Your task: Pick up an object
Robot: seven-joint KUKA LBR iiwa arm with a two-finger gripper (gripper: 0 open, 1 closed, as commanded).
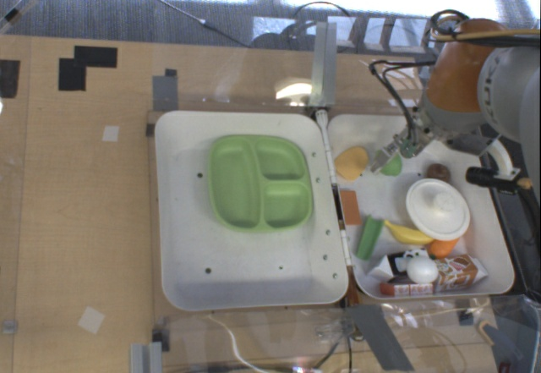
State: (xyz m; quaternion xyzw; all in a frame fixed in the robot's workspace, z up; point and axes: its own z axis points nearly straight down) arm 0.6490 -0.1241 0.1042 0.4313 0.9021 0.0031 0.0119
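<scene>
My gripper [397, 150] hangs low over the back of the right bin [499, 274], just above a small green object [390, 166]. A yellow-orange rounded object [352, 162] lies just to its left. In front of them lie a white round lid [437, 207], a yellow banana [409, 233], a green stick-shaped piece [369, 237], an orange block [349, 206] and a small brown item [437, 170]. At the bin's front are a white ball [420, 268] and a red-brown carton [444, 274]. Nothing is visibly lifted off the bin floor.
A green divided plate [260, 183] lies in the left bin [186, 261]. The arm's orange band [456, 75] and grey wrist [507, 92] loom over the right bin's back right corner. A divider wall [331, 194] separates the bins.
</scene>
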